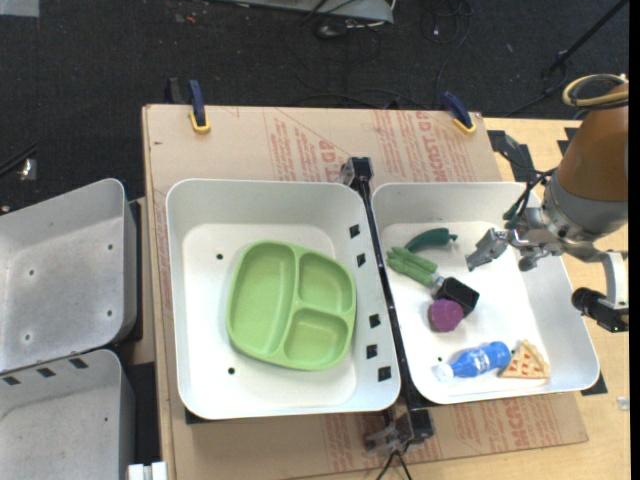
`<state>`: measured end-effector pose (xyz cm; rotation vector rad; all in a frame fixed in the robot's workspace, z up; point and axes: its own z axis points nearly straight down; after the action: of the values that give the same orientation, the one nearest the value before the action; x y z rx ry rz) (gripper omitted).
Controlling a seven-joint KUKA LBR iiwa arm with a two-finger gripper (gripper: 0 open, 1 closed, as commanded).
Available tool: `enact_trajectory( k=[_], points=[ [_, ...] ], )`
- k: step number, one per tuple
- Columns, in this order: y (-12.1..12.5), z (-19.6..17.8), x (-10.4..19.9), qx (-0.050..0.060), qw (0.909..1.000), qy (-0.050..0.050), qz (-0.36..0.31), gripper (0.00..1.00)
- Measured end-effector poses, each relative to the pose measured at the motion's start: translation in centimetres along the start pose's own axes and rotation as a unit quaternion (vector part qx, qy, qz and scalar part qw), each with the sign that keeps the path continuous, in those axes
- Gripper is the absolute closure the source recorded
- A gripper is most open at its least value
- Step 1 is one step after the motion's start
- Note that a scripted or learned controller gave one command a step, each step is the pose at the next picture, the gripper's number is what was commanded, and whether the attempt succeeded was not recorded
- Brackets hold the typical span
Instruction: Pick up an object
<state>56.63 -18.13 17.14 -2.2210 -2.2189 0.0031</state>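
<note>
My gripper (507, 256) hovers over the upper right part of the right bin (570, 313), open, with nothing between its fingers. To its left lie a dark green pepper-shaped toy (431, 238) and a light green toy (411, 265). Below them sit a small black block (459, 293) and a purple piece (445, 315) touching it. A blue bottle (477, 360) and a pizza-slice toy (525, 362) rest near the bin's front edge. The gripper touches none of them.
The left bin (195, 298) holds a light green divided plate (292, 306). A black divider (375, 268) runs between the bins. Grey trays (60, 268) stand off the bench to the left. Clamps (199, 116) hold the board's back edge.
</note>
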Motion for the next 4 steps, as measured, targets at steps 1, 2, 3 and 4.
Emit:
enact_trajectory(
  k=[1,2,3,4],
  points=[
    [-0.2,4.7,-0.8,0.0,1.0,0.0,0.0,0.0],
    [-0.1,8.0,-0.8,-0.001,1.0,0.0,0.0,0.0],
    [-0.1,6.9,-0.8,-0.002,1.0,0.0,0.0,1.0],
    [-0.5,1.3,-1.6,-0.003,1.0,-0.001,0.0,1.0]
  ],
)
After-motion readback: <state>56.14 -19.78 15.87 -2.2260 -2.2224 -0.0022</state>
